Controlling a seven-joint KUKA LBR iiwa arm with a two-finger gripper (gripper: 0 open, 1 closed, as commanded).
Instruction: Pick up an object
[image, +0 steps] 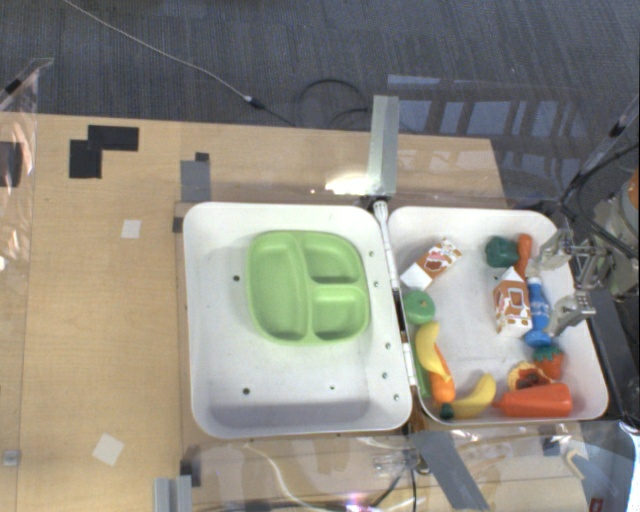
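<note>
Two white bins sit side by side on the pale wooden worktop (90, 330). The left bin (215, 400) holds one thing: a green plate (305, 287) with three compartments, lying flat near the bin's middle.

The right bin (470, 225) holds all the small toys that could be picked up. Near its upper left lie one small brown-and-white carton (438, 258), tilted, and one white block (415, 276) just below it. Under these sits one round green piece (418, 306).

There are two yellow bananas. One banana (428, 348) runs down the bin's left wall. The second banana (479, 393) curves along the bottom wall. Between them lie one small orange piece (441, 385) and one small dark green piece (447, 410).

In the upper right, one dark green lump (499, 250) touches one slim orange carrot (524, 250). Below them, one orange-and-white carton (511, 306) lies beside one blue bottle (538, 303). A small teal piece (543, 338) sits at the bottle's lower end. In the lower right corner, one large orange carrot (535, 402) lies along the bottom wall. One yellow-and-red fruit (524, 377) sits just above it.

The arm (585, 272) comes in at the right edge of the frame. Its metal end is over the right bin's right rim, close to the blue bottle. I cannot tell whether the jaws are wide or narrow, and no toy can be seen between them.
</note>
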